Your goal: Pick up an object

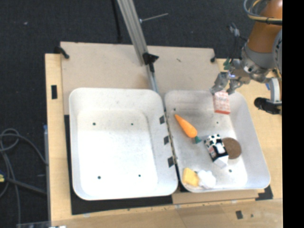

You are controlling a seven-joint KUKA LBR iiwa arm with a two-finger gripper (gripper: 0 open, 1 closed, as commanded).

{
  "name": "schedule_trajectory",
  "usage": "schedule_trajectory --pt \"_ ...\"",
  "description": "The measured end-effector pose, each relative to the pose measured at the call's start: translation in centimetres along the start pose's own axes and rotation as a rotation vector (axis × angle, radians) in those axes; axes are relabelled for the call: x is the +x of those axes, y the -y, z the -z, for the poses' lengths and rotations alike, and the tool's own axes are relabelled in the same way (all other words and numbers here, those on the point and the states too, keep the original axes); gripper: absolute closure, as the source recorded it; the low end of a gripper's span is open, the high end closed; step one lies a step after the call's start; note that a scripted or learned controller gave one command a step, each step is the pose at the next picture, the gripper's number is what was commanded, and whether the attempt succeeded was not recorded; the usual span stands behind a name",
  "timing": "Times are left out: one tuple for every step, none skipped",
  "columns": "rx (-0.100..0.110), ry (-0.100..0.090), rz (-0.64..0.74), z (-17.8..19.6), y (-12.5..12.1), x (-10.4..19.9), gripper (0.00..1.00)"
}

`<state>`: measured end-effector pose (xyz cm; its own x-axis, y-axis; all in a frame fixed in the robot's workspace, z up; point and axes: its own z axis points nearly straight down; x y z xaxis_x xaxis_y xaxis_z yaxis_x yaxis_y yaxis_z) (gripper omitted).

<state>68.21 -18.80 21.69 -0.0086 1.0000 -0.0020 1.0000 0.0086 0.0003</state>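
Note:
My gripper hangs over the far edge of the right bin. A small pink and white box sits just under its fingertips, its top pinched between them, so the gripper is shut on it. The box appears raised a little above the bin floor. Further objects lie in the right bin: an orange carrot, a black and white toy, a brown disc, a yellow piece and a white lump.
The left bin stands beside the right one, with a divider edge between them. A slanted metal rail rises behind the bins. The arm's orange band sits at the upper right. Cables lie at the left edge.

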Motion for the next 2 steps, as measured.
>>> schedule_trajectory --pt "0.000 0.000 -0.004 -0.6 0.1 5.1 1.00" --pt "0.001 -0.001 -0.003 -1.0 0.4 10.6 1.00"
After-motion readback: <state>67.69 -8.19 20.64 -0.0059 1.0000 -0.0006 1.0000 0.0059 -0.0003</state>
